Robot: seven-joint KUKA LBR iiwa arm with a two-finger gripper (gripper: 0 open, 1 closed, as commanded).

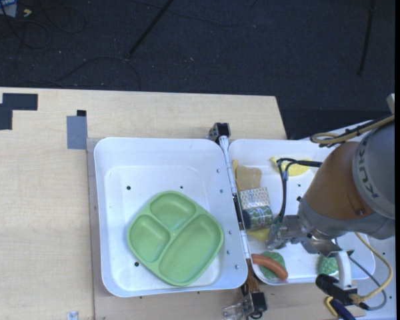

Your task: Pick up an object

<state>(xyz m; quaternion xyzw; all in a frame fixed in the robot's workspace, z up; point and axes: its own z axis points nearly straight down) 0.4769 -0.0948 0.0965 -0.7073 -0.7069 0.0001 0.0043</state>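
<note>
The gripper (278, 235) is seen low in the right bin (300, 151), beside a patterned roll (256, 207) and above an orange-red sausage-shaped item (271, 266); how far the jaws are parted cannot be told, and nothing is seen held. One green divided plate (176, 237) is counted in the left bin (113, 179), and one tan sponge-like block (248, 177) in the right.

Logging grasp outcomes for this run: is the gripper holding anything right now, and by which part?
It cannot be told. The gripper sits low in the right white bin, beside the patterned cylindrical can and above the orange-red sausage-shaped toy.
</note>
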